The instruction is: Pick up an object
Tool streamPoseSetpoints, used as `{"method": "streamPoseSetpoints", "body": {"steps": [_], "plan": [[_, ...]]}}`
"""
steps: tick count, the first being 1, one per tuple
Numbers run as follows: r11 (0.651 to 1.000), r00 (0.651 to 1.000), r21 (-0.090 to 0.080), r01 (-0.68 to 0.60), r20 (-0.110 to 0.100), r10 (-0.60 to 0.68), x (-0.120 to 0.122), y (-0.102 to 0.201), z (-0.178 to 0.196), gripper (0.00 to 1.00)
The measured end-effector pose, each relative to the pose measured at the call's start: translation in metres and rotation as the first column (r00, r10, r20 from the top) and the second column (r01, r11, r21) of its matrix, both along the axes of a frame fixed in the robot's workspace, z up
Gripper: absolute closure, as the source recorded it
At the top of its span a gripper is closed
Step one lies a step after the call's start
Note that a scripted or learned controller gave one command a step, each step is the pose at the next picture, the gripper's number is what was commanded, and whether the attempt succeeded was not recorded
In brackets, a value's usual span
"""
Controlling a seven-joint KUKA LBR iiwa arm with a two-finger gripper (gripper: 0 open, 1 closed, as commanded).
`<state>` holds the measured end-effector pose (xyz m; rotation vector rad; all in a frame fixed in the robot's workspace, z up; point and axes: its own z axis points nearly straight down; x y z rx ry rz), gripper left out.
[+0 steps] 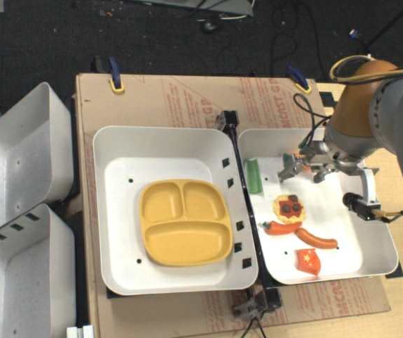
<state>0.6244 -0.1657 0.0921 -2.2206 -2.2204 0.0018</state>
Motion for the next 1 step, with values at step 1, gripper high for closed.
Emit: {"method": "streamPoseSetpoints", "body": {"steps": [1], "plan": [[1.0,1.0,-0.001,0.0,0.004,0.0,0.0009,0.0,0.0112,1.0]]}}
